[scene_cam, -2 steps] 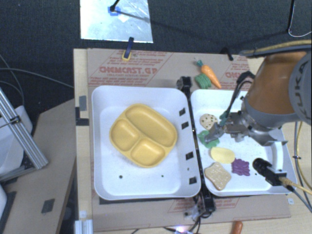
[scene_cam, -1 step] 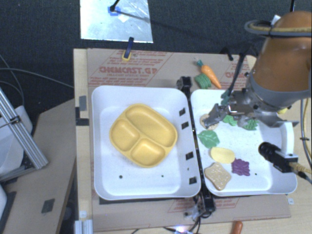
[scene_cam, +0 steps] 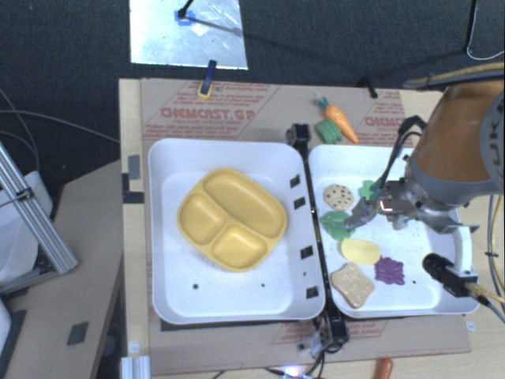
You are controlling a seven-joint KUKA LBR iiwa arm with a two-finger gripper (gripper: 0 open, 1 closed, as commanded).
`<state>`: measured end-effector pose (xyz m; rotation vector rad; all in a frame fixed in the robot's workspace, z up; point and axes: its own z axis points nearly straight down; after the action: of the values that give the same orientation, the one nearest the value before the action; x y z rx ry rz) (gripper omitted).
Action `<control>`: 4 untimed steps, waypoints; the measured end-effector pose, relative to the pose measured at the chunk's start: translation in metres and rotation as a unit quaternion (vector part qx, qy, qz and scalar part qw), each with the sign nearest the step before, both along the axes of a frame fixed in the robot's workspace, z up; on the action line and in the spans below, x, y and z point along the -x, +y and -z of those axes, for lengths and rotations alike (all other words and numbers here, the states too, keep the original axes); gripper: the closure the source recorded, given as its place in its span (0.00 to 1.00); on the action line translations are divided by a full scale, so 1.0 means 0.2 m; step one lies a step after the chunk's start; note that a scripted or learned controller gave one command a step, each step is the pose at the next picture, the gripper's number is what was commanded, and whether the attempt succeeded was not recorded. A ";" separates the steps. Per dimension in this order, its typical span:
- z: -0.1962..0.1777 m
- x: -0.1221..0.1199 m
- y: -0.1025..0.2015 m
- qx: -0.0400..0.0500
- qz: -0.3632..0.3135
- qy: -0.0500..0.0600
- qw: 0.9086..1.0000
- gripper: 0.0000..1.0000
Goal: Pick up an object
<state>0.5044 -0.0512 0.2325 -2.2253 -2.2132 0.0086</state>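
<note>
The right bin [scene_cam: 410, 161] holds several toy foods: a round cookie [scene_cam: 338, 196], a green leafy piece [scene_cam: 337, 224], a small green piece [scene_cam: 368, 189], a yellow oval [scene_cam: 360, 251], a purple grape bunch [scene_cam: 390, 271] and a tan bread slice [scene_cam: 352, 284]. My gripper [scene_cam: 364, 212] hangs low over the left part of this bin, its dark fingertips just right of the green leafy piece and below the small green piece. Nothing is visibly held.
The left bin [scene_cam: 166, 212] carries a yellow divided plate [scene_cam: 231, 219]. A toy carrot [scene_cam: 341, 118] lies on the cardboard behind the right bin. The arm's grey body [scene_cam: 458, 156] covers the right bin's far right side.
</note>
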 end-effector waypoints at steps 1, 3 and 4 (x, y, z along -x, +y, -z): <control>0.25 0.10 0.03 -0.001 -0.003 -0.001 1.000 0.00; 0.23 0.10 -0.15 -0.001 -0.002 -0.003 1.000 0.00; 0.24 -0.19 -0.02 -0.001 -0.007 -0.006 1.000 0.00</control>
<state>0.5418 -0.0555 0.1847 -2.2157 -2.2327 -0.0062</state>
